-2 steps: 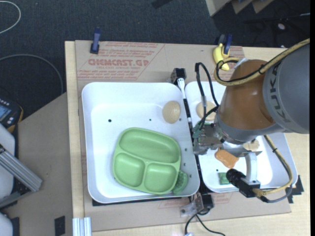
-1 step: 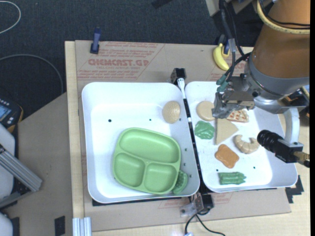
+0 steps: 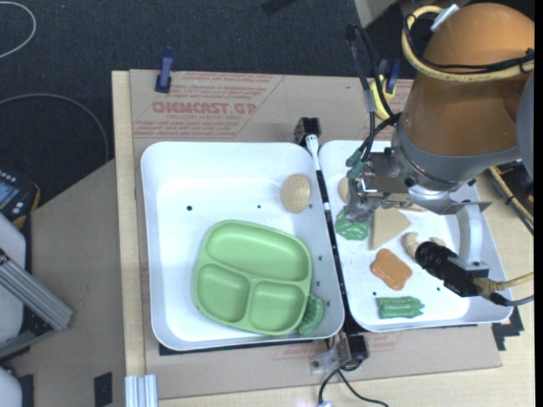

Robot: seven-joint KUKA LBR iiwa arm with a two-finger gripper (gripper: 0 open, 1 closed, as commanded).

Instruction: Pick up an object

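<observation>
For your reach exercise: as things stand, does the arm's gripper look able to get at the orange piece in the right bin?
Probably yes. The orange piece lies flat with bare bin floor around it, apart from the green piece below. The gripper sits nearby, with nothing lying over the piece.

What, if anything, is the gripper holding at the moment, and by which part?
It cannot be told: the gripper sits low over a green item in the right bin, its grip unclear.

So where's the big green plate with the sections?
The green divided plate lies in the left bin, toward its front right corner, below the round tan cookie-like piece.
</observation>
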